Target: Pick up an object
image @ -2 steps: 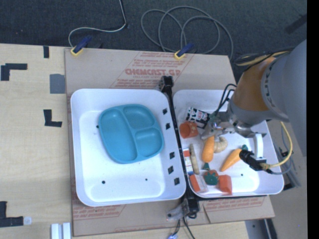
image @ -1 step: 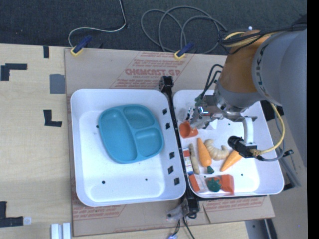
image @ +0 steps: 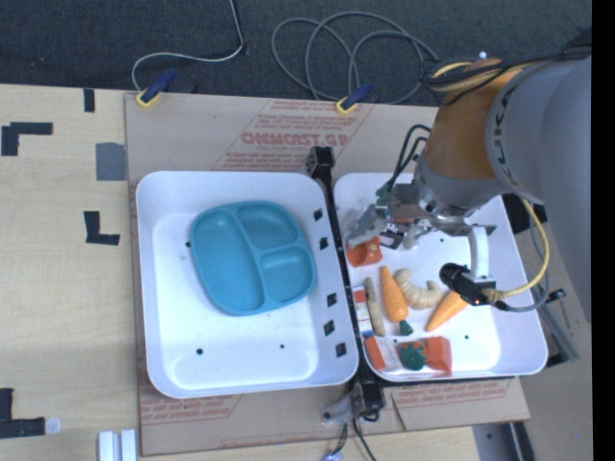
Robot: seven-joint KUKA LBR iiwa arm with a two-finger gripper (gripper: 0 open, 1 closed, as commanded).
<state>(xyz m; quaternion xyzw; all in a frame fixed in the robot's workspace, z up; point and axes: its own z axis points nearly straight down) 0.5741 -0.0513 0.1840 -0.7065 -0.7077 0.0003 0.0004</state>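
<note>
Right of centre in the frame, my gripper [image: 377,227] hangs over the red piece [image: 364,253] — finger state I cannot tell — nothing lifted yet.

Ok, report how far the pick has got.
Done: the arm has reached into the right bin. In hand: the gripper sits just above a red item, though no grasp is visible. Left: closing on it and lifting. The carrots lie untouched.
</note>
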